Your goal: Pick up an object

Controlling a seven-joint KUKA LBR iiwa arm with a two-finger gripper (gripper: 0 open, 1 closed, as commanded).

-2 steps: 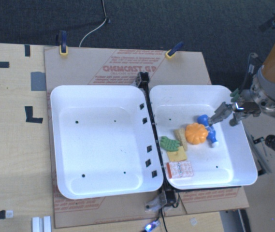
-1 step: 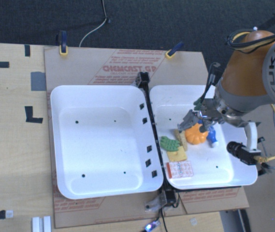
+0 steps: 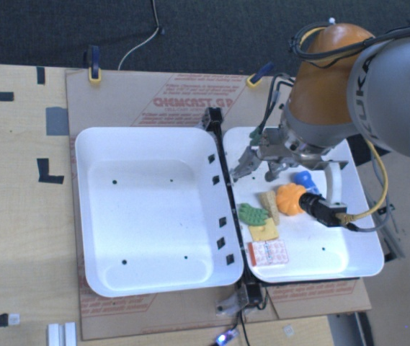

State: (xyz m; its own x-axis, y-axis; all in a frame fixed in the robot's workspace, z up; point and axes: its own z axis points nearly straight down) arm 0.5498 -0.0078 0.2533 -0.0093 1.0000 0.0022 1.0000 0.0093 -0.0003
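Red printed lettering is showing on the brown cardboard sheet (image 3: 183, 99) lying under the white bins (image 3: 147, 207), just beyond the left bin's far rim; it is appearing upside down and too blurred to read with confidence. Near the right bin's front rim, a small white packet (image 3: 268, 253) is carrying red print, too small to make out.
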